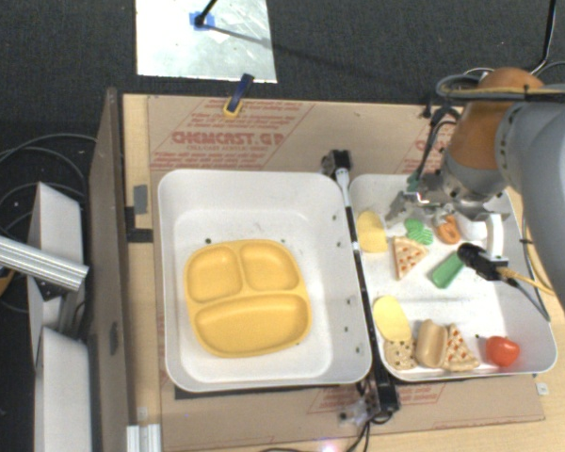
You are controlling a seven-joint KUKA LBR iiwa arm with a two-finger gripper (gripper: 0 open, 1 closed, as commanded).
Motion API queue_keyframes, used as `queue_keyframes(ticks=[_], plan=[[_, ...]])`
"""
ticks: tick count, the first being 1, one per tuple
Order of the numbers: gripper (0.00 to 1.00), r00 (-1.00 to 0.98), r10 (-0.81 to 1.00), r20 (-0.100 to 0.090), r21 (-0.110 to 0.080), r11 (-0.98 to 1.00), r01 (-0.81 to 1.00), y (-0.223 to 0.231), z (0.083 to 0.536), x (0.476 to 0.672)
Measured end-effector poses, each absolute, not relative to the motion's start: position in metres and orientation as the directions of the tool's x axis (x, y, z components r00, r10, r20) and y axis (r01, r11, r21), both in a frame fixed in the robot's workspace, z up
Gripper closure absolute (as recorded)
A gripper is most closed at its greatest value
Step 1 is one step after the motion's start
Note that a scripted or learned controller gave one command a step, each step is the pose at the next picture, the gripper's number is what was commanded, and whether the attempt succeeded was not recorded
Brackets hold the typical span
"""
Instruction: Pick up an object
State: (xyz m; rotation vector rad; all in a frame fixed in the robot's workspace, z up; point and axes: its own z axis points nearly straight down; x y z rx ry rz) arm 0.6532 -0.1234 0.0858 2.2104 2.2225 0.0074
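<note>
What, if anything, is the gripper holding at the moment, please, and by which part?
That cannot be told. The gripper is low in the right bin by the green piece and orange piece, but no hold is visible.

The objects lie together in the right bin (546, 347). At its 9 o'clock edge sits a pale yellow piece (370, 233); just right of it a pizza wedge (408, 255), tip down. Toward 12 o'clock lie a small green piece (418, 231) and an orange one (448, 231). At centre a green block (446, 270) lies tilted. Along 6 o'clock: a yellow oval (390, 317), a cracker (399, 352), a bread roll (429, 344), another pizza wedge (460, 348), and a red tomato (502, 350).
</note>
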Motion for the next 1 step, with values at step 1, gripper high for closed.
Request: queue_keyframes(ticks=[1], plan=[[0.00,0.000,1.000,-0.002,0.006,0.000,1.000,-0.1612,0.0986,0.6702]])
